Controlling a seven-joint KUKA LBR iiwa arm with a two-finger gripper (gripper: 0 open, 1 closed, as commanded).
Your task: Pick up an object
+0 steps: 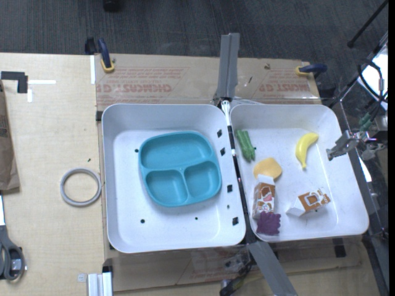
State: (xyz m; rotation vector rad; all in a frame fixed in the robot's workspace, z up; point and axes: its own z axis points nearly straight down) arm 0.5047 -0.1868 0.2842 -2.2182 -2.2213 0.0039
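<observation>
The right bin (345,224) holds several small objects. A green pickle-like piece (245,145) lies near its left wall, and a yellow banana (305,148) lies toward the back right. A round orange-yellow piece (268,168) rests just above a brown and white carton (264,197). A purple bunch of grapes (268,223) sits at the carton's near end. A small orange and white box (313,201) lies on its side toward the front right. In the left bin (120,221) is a blue divided plate (180,168).
A metal bracket (344,144) juts over the right bin's right rim. A grey post (228,66) stands behind the seam between the bins. On the bench to the left lie a tape ring (81,186) and scissors (9,261). Clamps (105,57) hold the cardboard behind.
</observation>
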